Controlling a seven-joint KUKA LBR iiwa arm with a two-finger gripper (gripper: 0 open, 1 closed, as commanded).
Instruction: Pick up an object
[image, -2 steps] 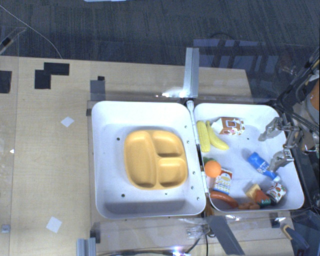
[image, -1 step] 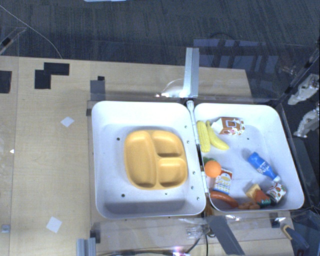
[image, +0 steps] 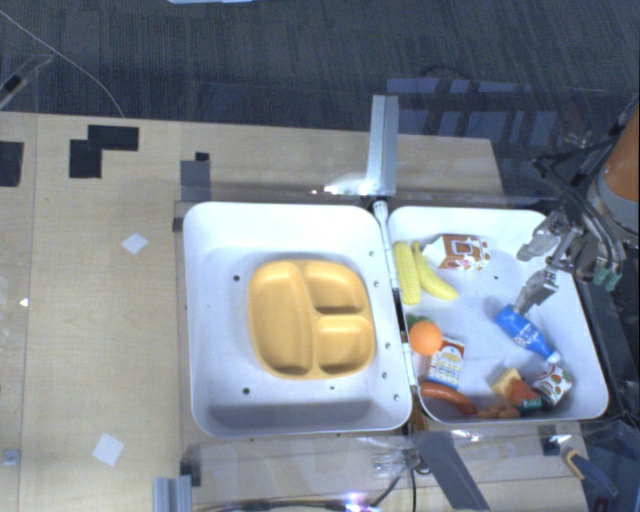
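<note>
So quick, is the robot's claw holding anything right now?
Gripper: open, holding nothing, poised just above the blue bottle in the right bin.
</note>
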